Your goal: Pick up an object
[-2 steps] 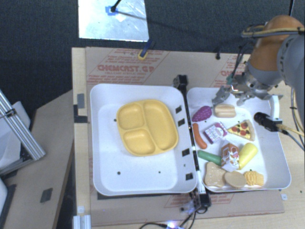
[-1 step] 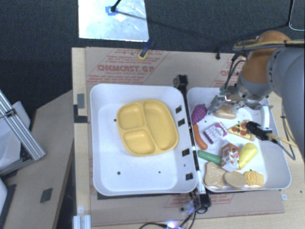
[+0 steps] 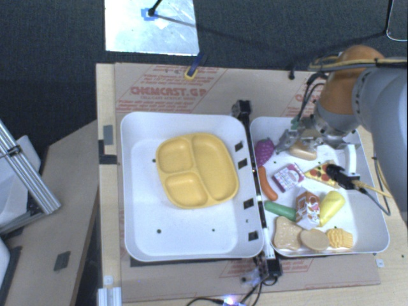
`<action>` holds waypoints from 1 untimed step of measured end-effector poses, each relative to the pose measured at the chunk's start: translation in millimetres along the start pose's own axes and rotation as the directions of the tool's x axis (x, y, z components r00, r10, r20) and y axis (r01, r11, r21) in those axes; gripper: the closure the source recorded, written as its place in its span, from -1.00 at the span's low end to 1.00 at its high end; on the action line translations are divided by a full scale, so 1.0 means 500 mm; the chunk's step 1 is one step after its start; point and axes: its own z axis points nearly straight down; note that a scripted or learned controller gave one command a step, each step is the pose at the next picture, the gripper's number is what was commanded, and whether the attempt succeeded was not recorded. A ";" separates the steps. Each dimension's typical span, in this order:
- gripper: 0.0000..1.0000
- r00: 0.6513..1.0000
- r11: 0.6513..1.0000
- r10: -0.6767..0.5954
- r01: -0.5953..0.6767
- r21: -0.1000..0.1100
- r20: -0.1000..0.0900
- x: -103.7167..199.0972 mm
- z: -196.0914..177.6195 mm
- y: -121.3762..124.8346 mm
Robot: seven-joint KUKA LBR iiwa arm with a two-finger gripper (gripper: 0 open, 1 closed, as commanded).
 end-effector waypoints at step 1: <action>1.00 1.000 1.000 0.000 0.000 -0.009 0.002 -0.002 -0.027 0.005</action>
